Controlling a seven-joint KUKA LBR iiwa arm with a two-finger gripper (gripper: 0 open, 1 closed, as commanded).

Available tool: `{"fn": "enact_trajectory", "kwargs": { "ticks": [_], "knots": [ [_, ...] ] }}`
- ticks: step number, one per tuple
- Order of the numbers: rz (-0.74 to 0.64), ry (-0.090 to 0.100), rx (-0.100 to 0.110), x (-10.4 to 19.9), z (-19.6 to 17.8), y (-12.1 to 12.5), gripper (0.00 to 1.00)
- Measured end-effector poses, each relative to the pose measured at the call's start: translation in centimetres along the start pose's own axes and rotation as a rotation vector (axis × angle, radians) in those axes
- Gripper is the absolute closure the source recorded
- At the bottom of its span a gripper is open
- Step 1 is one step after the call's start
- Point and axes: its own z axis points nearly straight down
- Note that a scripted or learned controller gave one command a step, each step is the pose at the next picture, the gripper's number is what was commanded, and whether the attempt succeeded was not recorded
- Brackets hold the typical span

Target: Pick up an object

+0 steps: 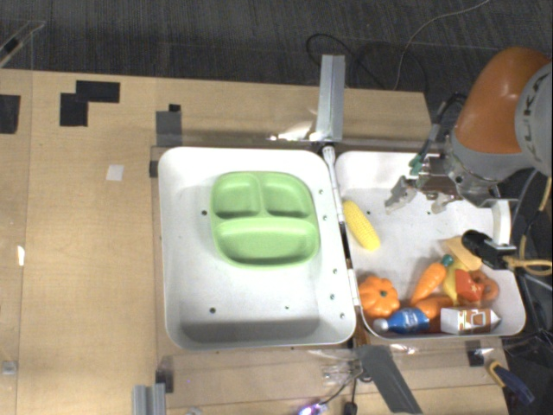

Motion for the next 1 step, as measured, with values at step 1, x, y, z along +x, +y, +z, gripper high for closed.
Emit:
{"fn": "enact_trajectory", "kwargs": {
  "ticks": [1],
  "knots": [
    [0.011,-0.001,-0.002,1.35,8.43,4.60,0.00]
  ]
}}
